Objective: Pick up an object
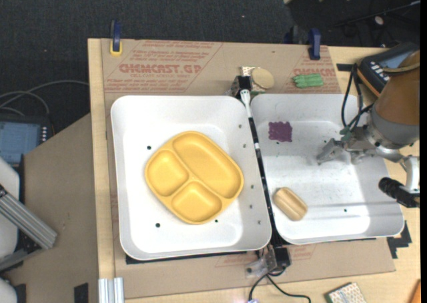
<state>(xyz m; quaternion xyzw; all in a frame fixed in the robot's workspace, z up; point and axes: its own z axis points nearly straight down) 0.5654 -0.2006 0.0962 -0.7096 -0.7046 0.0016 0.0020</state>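
My jaws (pixel 331 153) hang over the right shallow white plastic bin (pixel 373 228), its upper right part, arm coming in from the right edge. Jaws released, nothing between them; grey tips splayed above bare bin floor.

Candidates in this bin: a tan rounded block, bread-roll shaped (pixel 290 203), lying near the bin's lower left corner, well apart from my jaws; a small purple flat square patch (pixel 280 131) near the bin's upper left, nearer to me. The patch looks thin, likely hard to pinch. The tan block is the better pick, I judge.

To do it well: shift toward the bin's lower left, centre over the block, turn the wrist so the jaws close across its short width, drop low enough to clear its top, then clench. Risk: the block sits just beside the bin's left wall, so a tip may clip the rim.

The yellow three-compartment plastic tray (pixel 193 176) sits in the left white bin (pixel 127 161); too wide, skip.
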